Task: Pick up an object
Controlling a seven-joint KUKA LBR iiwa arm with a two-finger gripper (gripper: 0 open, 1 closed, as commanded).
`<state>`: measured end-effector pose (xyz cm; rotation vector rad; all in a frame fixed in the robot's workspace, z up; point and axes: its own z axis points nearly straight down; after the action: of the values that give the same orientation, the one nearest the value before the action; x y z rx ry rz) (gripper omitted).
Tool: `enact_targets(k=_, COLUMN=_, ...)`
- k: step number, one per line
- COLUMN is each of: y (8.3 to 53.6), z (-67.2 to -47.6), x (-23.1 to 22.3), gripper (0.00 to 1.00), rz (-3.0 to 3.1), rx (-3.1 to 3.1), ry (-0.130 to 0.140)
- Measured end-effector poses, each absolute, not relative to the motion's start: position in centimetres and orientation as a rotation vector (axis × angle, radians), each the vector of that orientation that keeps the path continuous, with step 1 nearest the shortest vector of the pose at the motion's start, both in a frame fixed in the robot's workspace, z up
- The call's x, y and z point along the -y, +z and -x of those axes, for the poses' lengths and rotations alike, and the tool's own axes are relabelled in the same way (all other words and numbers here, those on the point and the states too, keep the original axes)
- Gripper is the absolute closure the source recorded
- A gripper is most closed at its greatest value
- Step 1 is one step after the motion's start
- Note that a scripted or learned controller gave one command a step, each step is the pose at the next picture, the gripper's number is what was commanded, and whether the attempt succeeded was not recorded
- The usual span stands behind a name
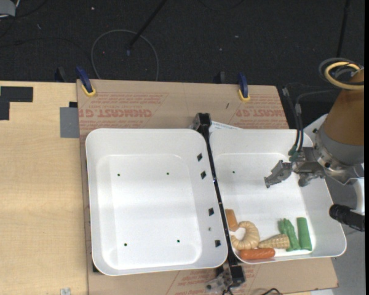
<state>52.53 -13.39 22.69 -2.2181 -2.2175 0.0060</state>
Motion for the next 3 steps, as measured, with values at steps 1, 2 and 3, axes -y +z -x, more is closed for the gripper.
enact_targets(k=1, y=22.9, z=-52.6, x=13.4, gripper=0.00, rz=2.221, rx=2.221, ry=0.001)
enact_targets(k=2, y=18.5, z=-53.0, x=13.6, gripper=0.00, rz=2.219, rx=2.219, ry=0.004)
enact_targets(k=3, y=14.2, z=-53.4, x=13.8, gripper=0.00, rz=2.218, rx=2.220, ry=0.004)
